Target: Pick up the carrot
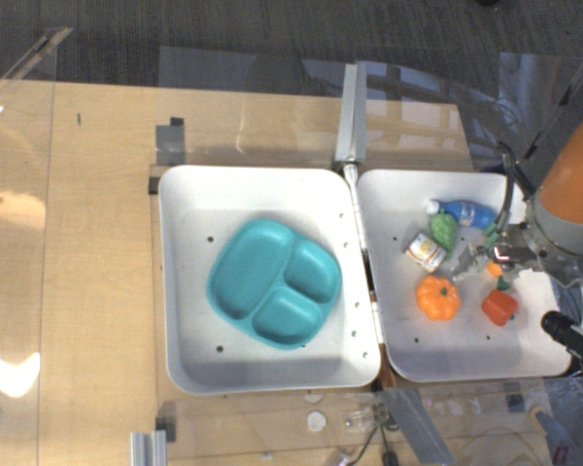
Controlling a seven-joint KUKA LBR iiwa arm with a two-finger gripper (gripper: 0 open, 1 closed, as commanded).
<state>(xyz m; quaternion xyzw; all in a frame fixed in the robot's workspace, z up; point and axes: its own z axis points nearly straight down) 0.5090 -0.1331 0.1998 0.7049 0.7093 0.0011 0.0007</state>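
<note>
My arm comes in from the right, orange band over the right bin's far-right side. End effector sits low in that bin, right of centre. Metal parts blur together there, so I cannot tell how far it is open, or whether it has hold of anything.

Carrot: I read it as the small orange bit with a green scrap just below it, right at the end effector tip, mostly hidden. Touching or merely beside, cannot tell.

Other things in the right bin:
- pumpkin, orange with green stem, just left of and below the tip, apart from it
- red pepper, directly below the carrot, near it
- can, on its side, left of the tip
- green piece, above the can, touching or almost
- blue bottle, white cap to the left, near the bin's back wall

Left bin: teal tray, three compartments, lying tilted, roughly central.

Both bins sit side by side on the desk, a metal rail running back from the gap between them. Clear sheet covers the desk's left part, glare on it.
</note>
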